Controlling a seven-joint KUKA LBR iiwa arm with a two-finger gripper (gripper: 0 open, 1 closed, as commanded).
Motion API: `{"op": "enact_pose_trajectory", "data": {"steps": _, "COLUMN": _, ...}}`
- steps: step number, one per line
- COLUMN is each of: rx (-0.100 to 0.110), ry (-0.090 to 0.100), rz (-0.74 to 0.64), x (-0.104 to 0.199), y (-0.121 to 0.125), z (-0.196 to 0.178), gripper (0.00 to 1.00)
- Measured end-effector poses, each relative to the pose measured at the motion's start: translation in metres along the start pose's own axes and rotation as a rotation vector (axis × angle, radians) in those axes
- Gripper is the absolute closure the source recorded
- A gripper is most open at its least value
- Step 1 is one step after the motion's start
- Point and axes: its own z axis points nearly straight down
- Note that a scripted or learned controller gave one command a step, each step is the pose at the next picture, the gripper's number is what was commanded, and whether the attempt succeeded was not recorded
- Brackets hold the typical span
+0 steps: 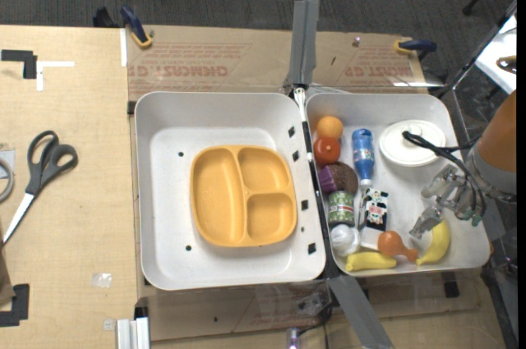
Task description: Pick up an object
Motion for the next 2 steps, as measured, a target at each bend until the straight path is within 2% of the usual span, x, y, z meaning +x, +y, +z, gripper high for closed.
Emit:
{"op": "enact_pose_trajectory", "data": {"steps": 1, "rx": 0.0, "ry": -0.003, "rz": -0.004, "x": -0.0008, "y": 0.0015, "z": -0.0096, "gripper": 1.0}}
{"op": "enact_pose_trajectory", "data": {"steps": 2, "rx": 0.0, "ry": -0.002, "rz": -0.004, "x": -0.0007, "y": 0.0017, "z": -0.0096, "gripper": 0.0}}
